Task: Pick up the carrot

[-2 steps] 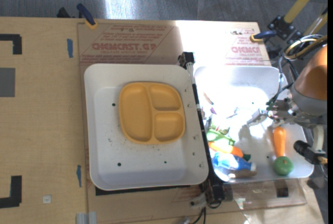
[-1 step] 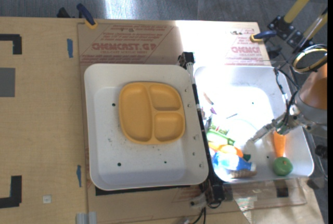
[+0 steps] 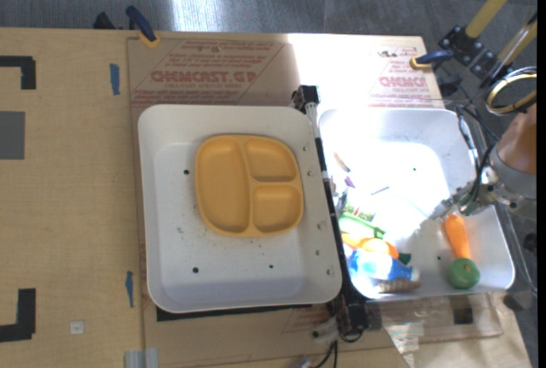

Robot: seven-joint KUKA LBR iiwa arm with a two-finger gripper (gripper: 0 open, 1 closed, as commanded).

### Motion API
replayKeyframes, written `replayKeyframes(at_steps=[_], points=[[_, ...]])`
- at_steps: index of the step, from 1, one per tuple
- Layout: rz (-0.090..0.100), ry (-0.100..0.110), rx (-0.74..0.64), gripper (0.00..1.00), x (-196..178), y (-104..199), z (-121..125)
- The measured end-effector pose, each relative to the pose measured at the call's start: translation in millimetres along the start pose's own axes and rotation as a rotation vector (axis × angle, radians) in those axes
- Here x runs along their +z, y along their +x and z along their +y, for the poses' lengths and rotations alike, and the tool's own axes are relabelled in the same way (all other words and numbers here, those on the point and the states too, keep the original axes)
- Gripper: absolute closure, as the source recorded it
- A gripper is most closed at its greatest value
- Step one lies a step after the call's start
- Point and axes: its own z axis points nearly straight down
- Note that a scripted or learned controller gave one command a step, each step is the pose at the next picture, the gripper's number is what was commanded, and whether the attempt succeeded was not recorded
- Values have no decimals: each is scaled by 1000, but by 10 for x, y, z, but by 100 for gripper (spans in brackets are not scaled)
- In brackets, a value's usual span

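step in hand: looks like the approach to the grasp, with the hand [image 3: 456,204] low in the right bin [image 3: 401,131], right at the carrot's upper end.
hand state: can't call it from here; glare and the slanted view blur the tips, and nothing shows the carrot pinched yet.
carrot [image 3: 457,236]: lying on the right bin's floor near its right wall, long axis running roughly up and down in the view, orange and easy to spot.
how to do it well: i'd judge the grip should close across the carrot's narrow width, nearer its middle than its top end, so it doesn't pivot or squirt out; come straight down, close, then lift vertically.
risk: the green round thing [image 3: 464,273] sits just beyond the carrot's lower end, close enough to get nudged if the hand slides that way.
right bin contents: besides the carrot and green thing, a cluster of colourful packets and toys [image 3: 375,251] toward the bin's left lower part, well apart from the carrot.
left bin [image 3: 171,187]: holds a yellow divided plate [image 3: 250,184], three compartments, resting about centre.
worktop [image 3: 60,187]: both bins side by side on it.
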Motion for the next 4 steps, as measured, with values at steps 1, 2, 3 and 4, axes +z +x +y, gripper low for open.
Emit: replayKeyframes(at_steps=[1, 2, 3, 4], points=[[12, 14, -500, 100, 61, 952, -26], [10, 14, -499, 0, 58, 937, -27], [2, 7, -447, 0, -2310, 1023, 85], [18, 12, -862, 0, -1529, 1173, 543]])
